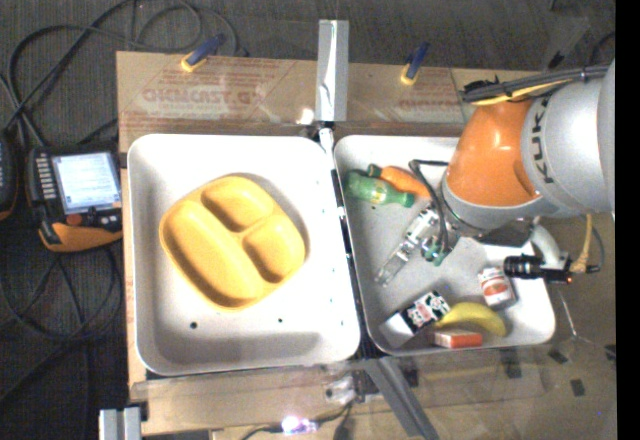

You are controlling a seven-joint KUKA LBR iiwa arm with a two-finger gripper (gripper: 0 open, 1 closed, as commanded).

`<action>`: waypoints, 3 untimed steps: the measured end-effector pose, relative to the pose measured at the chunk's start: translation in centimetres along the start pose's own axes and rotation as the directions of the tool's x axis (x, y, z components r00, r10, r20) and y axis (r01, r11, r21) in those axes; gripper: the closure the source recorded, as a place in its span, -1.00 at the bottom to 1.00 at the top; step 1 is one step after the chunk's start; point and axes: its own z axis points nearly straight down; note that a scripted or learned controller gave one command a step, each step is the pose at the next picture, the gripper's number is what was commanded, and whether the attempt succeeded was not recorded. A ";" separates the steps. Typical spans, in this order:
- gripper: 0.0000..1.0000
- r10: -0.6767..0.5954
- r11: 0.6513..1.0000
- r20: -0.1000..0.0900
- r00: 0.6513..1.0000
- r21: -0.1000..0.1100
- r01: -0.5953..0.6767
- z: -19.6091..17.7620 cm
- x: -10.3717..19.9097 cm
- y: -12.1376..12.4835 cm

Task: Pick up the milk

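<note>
Lying below the end effector (apart): the milk.

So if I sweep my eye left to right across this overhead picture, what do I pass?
Handheld screen → left bin with the yellow divided tray → green bottle → claw → black-and-white carton → banana → small red-and-white can.

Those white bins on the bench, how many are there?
2. The left bin holds a yellow divided tray. The right bin holds small groceries, with the gripper above it. The arm covers part of that bin, so some contents may be hidden.
</note>
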 end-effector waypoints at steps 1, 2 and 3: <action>-1.00 -0.063 0.998 0.002 0.998 0.004 0.063 -6.2 0.6 -8.2; -1.00 -0.118 0.993 0.003 0.993 0.002 0.118 0.0 -7.3 -7.9; -1.00 -0.176 0.984 0.005 0.984 -0.001 0.176 -2.2 -14.9 -3.4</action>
